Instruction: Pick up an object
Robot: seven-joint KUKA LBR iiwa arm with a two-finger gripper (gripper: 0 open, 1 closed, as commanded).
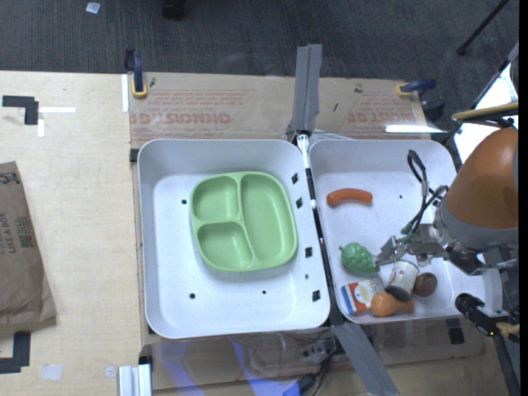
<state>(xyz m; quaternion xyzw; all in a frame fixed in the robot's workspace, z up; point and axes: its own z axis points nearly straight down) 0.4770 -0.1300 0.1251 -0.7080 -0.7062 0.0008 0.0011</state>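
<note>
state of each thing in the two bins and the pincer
green three-compartment plastic tray: flat in the left white bin, nothing in it
orange sausage: lying loose in the right white bin
green leafy toy vegetable: loose, beside the pincer
small white and red carton: lying flat
pincer: low among the pile, grip unclear

Wooden bench (74, 139), two white bins (157, 246), cardboard sheet (214, 106), brown paper bag (16, 246)

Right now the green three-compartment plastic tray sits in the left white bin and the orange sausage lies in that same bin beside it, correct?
Not quite. The camera view shows the green three-compartment plastic tray in the left white bin, but the orange sausage lies in the right white bin, apart from the tray.
</note>
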